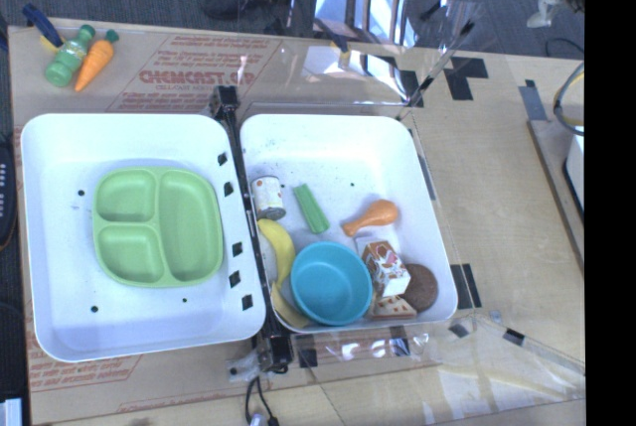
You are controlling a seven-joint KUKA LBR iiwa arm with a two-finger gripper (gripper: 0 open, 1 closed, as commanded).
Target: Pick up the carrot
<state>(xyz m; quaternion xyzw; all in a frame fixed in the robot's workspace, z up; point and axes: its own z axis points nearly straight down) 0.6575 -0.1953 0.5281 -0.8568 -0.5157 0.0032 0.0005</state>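
**Target item.** Carrot [94,64]: orange, green-topped, lying on the bench at the upper left of the frame, outside both bins, just beside a green bottle [68,60] and near a dark blue object [41,25].

**Left bin** [45,315]: holds a green divided plate [158,225].

**Right bin** [417,166]: holds a small can [266,197], a green stick-shaped piece [311,209], a banana [277,246], a blue bowl [330,283], an orange drumstick-like item [372,215], a small printed carton [384,269] and a brown round item [422,286].

**End effector.** Pale robot hardware sits at the upper right corner of the frame; whether it is the gripper, and whether that is parted or closed, cannot be told.

**Hazards, judged.**
- The carrot is well apart from that hardware, across both bins; a long reach risks a poor approach angle.
- The bottle lies so close that a descent could strike it, or grasp it instead.
- The orange drumstick-like item in the right bin resembles the carrot in colour; a program could select it by mistake.
- The carrot's tapered form could slip from a grip taken near its tip.
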